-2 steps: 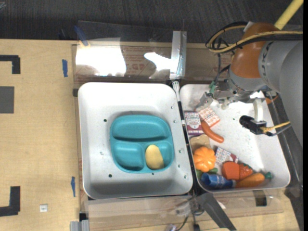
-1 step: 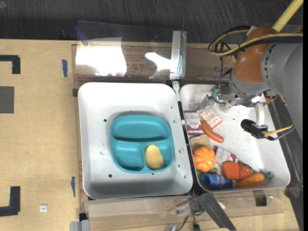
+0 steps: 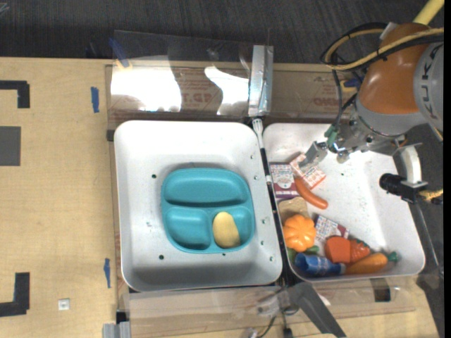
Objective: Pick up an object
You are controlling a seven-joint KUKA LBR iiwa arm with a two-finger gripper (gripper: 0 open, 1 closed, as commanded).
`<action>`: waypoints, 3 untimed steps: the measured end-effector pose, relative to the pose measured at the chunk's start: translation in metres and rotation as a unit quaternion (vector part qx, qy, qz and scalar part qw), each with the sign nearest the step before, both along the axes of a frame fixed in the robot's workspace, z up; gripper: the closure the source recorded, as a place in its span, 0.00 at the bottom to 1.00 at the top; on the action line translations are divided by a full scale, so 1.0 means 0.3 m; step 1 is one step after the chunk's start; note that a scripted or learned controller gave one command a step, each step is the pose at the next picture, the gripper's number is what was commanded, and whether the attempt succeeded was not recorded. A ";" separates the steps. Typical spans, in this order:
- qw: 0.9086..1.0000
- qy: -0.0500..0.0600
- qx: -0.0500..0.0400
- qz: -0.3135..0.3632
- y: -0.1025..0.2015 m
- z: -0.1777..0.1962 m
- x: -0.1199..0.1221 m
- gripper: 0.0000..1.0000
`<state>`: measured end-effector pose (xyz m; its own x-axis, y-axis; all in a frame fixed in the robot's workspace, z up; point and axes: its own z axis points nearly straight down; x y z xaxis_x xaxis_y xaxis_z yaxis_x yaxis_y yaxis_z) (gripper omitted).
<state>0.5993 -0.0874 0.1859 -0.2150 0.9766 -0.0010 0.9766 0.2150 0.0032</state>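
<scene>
Small packet (image 3: 308, 166) pinched in gripper (image 3: 315, 155), over right bin (image 3: 394, 220).
Below: one orange hot dog (image 3: 310, 192), one pumpkin (image 3: 299, 232), one blue bottle (image 3: 313, 264), one carrot (image 3: 368, 263). One yellow potato (image 3: 225, 229) on one teal tray (image 3: 204, 206), left bin (image 3: 141, 189). Packet print unreadable.

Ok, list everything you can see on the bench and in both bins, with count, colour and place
White bins: 2, white, side by side on the bench.
Divided tray: 1, teal, in the left bin.
Potato-like item: 1, yellow, in the tray's lower right compartment.
Sausage-like item: 1, orange-red, in the right bin near its left side.
Small packets: about 3, white with print, in the right bin.
Pumpkin: 1, orange, right bin, lower left.
Bottle-like item: 1, blue, right bin, front edge.
Carrot: 1, orange, right bin, front.
Red-orange item: 1, beside the carrot.
Arm: 1, grey and orange, upper right.
Gripper: 1, over the right bin's upper part.
</scene>
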 end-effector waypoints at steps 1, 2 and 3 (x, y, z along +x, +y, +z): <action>1.000 0.001 0.000 -0.007 -0.067 -0.300 0.093 0.00; 1.000 0.003 0.000 -0.009 -0.070 -0.278 0.090 1.00; 1.000 0.001 0.000 0.002 0.099 -0.002 0.228 1.00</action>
